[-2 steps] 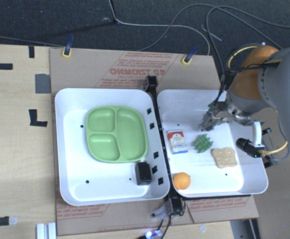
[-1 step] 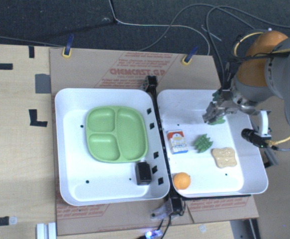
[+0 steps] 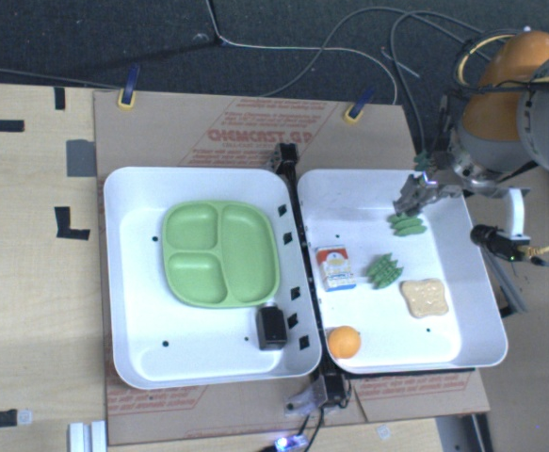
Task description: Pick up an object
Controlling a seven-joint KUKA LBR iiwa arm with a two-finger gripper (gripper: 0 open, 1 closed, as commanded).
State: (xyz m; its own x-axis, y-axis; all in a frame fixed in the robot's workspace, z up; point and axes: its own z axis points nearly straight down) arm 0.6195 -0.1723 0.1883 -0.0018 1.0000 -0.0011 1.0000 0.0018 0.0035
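Here the left bin [image 3: 133, 281] holds a green divided plate [image 3: 221, 254] lying flat near its middle, with a small black block [image 3: 271, 328] just off the plate's lower right corner, close to the wall between the bins. The right bin [image 3: 472, 328] holds five small things, all apart from one another: a green pea pod [image 3: 408, 224] toward the upper right, a small red and white carton [image 3: 335, 267] near the left side, a dark green leafy piece [image 3: 384, 270] in the middle, a pale slice of toast [image 3: 424, 297] to its lower right, and an orange [image 3: 345, 342] at the lower left corner. The gripper [image 3: 417, 192] hangs low over the right bin's upper right part, just above the pea pod; whether it touches the pod is hard to make out, and its opening can't be judged from this slant.
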